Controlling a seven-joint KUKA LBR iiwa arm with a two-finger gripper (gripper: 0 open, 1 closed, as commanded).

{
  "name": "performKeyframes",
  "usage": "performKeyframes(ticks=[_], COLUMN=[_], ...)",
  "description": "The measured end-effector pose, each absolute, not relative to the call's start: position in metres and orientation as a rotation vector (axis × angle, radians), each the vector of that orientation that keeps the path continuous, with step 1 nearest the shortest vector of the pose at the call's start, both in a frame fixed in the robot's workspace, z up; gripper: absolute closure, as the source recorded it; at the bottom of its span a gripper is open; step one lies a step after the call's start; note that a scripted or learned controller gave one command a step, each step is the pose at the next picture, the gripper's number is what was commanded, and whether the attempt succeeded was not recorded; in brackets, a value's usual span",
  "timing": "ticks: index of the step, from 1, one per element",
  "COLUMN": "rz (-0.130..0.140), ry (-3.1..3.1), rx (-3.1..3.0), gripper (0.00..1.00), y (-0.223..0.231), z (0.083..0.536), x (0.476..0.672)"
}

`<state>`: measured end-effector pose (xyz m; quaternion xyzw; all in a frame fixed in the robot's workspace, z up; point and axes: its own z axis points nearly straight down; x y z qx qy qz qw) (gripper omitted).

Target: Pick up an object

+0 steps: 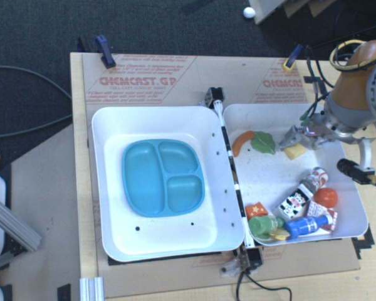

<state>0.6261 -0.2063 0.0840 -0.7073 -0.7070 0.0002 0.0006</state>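
My gripper (299, 137) is low over the back of the right bin (357, 221), at the end of the grey arm with its orange band (357, 74). A small yellow block (294, 152) lies right at its tip, touching or just under it. Just left of that lie a green leafy toy (263, 143) and an orange carrot (240, 142). Toward the front of the bin are a small can (315, 179), a red tomato (326, 197), a black-and-white carton (294, 204), a blue bottle (308, 225), a green item (263, 224) and a red-orange box (255, 209).
The left bin (106, 130) holds a blue divided plate (164, 176). A clamped ridge (229, 168) separates the two bins. Blue clips (104, 50) hold the cardboard sheet at the back. The front objects are packed close together; bare floor shows in the right bin's middle (263, 180).
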Motion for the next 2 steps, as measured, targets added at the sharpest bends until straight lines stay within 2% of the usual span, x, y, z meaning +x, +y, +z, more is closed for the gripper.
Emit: performKeyframes(ticks=[1,2], rz=[-0.002,-0.002], ry=[-2.223,-2.222], rx=[-2.223,-2.219], gripper=[1.00,1.00], y=[-0.206,-0.126], z=[0.095,0.085], x=[0.627,0.635])
